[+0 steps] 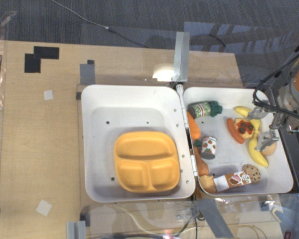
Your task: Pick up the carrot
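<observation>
The carrot (pixel 193 126) is a slim orange piece lying along the left wall of the right bin (pixel 284 183), with its green top toward the near side. My gripper (pixel 260 128) hangs over the right side of that bin, far to the right of the carrot. It is open, with one finger (pixel 254 114) by the upper banana and the other by the lower banana (pixel 258 156). Nothing is between the fingers.
The right bin also holds a green bottle (pixel 205 108), a small can (pixel 208 147), a hot dog (pixel 239 129), a cookie (pixel 250 173), a wrapped bar (pixel 229 181) and a brown bread piece (pixel 203 167). A yellow divided plate (pixel 147 161) sits in the left bin (pixel 104 108).
</observation>
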`<state>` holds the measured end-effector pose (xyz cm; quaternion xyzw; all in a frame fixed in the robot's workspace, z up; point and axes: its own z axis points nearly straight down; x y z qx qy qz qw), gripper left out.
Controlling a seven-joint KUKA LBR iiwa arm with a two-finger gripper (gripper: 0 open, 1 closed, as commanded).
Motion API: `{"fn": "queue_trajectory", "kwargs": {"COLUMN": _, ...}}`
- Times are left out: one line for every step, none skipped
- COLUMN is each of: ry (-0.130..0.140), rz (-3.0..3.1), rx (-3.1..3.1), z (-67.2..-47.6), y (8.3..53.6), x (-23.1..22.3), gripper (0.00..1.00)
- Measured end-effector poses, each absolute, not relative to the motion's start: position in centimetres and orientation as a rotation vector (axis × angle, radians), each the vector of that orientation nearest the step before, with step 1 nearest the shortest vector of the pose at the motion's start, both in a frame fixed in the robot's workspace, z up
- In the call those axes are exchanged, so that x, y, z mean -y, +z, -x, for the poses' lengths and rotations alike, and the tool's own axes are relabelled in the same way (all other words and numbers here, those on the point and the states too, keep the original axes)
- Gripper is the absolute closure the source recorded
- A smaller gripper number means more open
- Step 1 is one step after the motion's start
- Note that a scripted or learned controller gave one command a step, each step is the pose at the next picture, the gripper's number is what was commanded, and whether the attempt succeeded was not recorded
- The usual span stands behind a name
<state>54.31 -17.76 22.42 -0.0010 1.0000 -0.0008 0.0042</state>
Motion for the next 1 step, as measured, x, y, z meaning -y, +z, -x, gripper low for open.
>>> {"fn": "queue_trajectory", "kwargs": {"ry": -0.004, "rz": -0.179, "rx": -3.122, "z": -51.21, "y": 10.66, "x": 17.65, "gripper": 0.0}}
